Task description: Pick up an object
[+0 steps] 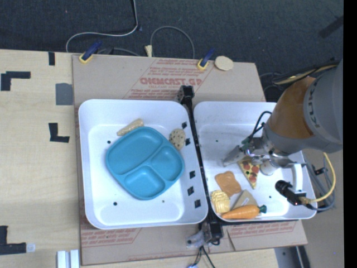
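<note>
My gripper (247, 164) is down in the right bin (223, 116), open, with one grey finger (231, 158) splayed to the left. A pizza slice (250, 173) lies right under it, its upper tip between the fingers, and nothing is lifted. Close below lie a brown toast piece (227, 181), a yellow ridged piece (220, 200), a pale wedge (244, 198) and an orange carrot (243, 211).
The left bin (92, 149) holds a blue divided plate (145, 162), a tan peanut-shaped piece (130, 128) and a speckled cookie (177, 138). A black divider (191, 144) runs between the bins. The arm's cable (326, 191) loops at the right bin's right edge.
</note>
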Available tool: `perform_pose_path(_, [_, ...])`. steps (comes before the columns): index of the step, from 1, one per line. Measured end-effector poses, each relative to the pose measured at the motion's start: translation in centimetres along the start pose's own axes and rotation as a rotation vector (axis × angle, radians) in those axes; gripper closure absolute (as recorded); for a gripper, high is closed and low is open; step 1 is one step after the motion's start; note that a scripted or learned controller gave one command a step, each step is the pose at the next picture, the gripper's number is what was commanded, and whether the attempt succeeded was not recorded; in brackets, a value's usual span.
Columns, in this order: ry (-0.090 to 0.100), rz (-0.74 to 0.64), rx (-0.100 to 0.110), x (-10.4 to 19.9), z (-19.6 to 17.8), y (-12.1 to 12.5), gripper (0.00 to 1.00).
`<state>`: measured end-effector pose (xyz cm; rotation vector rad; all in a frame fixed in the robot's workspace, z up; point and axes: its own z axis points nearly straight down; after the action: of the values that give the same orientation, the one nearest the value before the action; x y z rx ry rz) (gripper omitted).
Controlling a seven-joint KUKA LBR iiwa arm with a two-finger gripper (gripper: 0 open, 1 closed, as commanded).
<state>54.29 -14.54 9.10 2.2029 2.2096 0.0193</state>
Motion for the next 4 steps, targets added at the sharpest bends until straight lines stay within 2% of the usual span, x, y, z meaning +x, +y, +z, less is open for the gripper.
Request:
perform_pose_path(1, [-0.004,0.002,-0.003,-0.2,-1.3,0.2,1.0])
perform_pose_path(2, [-0.003,0.001,0.001,-0.1,-1.0,0.1,0.0])
perform_pose_path(3, [0.004,0.002,0.01,-4.5,0.1,-1.6,0.0])
perform_pose_path(4, [0.005,-0.003,0.013,-7.7,0.3,5.1,0.0])
